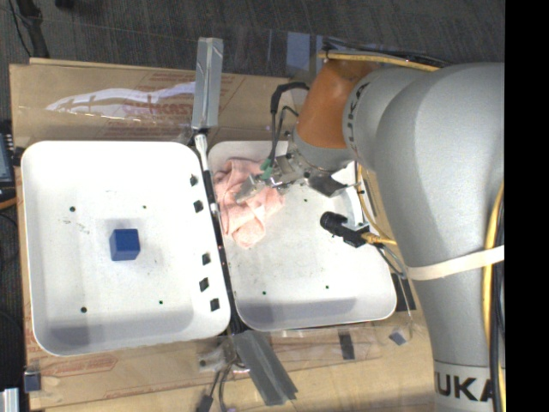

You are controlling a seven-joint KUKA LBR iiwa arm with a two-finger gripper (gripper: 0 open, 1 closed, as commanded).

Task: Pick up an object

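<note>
A crumpled pink cloth [244,204] lies in the right bin [309,303], against its left wall near the back. My gripper [260,180] comes in from the right and sits low over the cloth's upper right part, its metal tip touching or pressing into the folds. A small blue cube [125,244] rests on the floor of the left bin [51,316], left of centre and far from the gripper.
The big grey arm covers the right bin's right side and far corner. A divider with black clips [208,247] separates the two bins. Cardboard [111,101] lies behind the bins, and a metal bar [206,84] stands at the back.
</note>
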